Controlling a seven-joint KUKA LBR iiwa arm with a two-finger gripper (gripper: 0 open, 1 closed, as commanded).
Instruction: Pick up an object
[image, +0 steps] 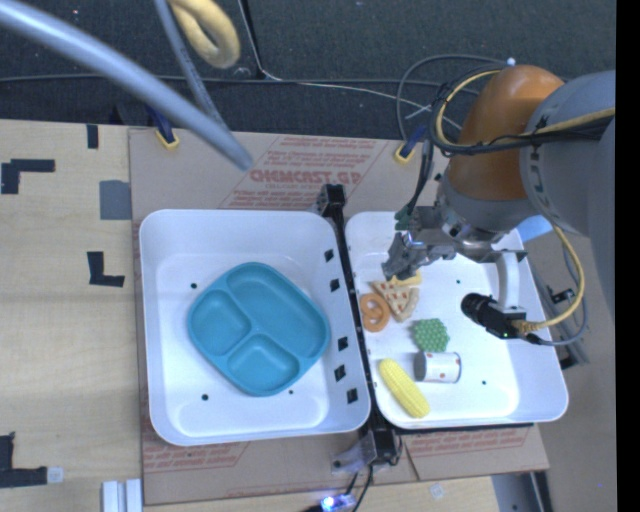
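Note:
My gripper (403, 262) reaches down into the right bin (540, 385), its dark fingers right above a tan waffle-like piece (403, 296). An orange pretzel (374, 311) lies just left of that piece. Further toward the front sit a green bumpy item (431, 333), a small white-and-grey can (438, 367) on its side and a yellow corn cob (404, 388). Nothing shows between the fingers.
The left bin (165, 240) holds a blue divided plate (257, 327). A black divider (345, 300) runs between the bins. The arm's orange band (500, 110) and cables hang over the right bin's back edge. A grey pole (130, 70) crosses the upper left.

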